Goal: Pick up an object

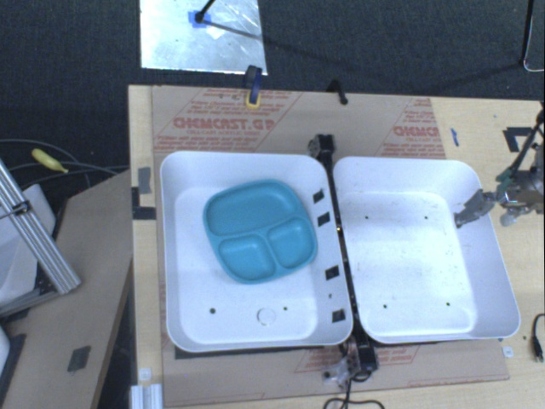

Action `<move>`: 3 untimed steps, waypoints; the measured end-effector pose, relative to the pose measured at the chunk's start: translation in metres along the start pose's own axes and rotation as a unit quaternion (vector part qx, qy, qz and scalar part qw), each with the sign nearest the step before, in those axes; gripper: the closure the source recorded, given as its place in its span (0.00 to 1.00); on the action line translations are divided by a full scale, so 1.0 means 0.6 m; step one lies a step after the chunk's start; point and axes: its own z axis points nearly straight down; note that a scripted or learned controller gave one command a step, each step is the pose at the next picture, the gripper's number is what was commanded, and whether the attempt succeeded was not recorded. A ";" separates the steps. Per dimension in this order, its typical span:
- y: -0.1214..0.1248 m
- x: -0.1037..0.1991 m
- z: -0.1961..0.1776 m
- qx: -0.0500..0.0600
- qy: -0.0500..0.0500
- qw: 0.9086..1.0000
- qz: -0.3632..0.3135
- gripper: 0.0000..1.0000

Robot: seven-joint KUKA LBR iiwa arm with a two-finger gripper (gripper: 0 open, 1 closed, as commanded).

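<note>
Smoothly moulded, a three-compartment blue plastic tray [258, 242] lies in the left white bin [189, 312].

Smooth glossy blue plastic tray [260, 231]

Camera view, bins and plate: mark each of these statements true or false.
1. The blue divided plate lies in the left bin. True.
2. The gripper is over the left bin. False: it is at the right bin's right rim.
3. The plate has three compartments. True.
4. The plate is between the gripper's fingers. False: it lies apart from the gripper, in the other bin.
</note>
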 end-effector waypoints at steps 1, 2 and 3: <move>0.039 0.157 -0.001 -0.001 0.002 1.000 -0.006 0.00; -0.015 0.147 0.130 0.004 0.001 1.000 0.001 0.00; -0.065 0.330 0.139 0.002 0.003 1.000 -0.006 0.00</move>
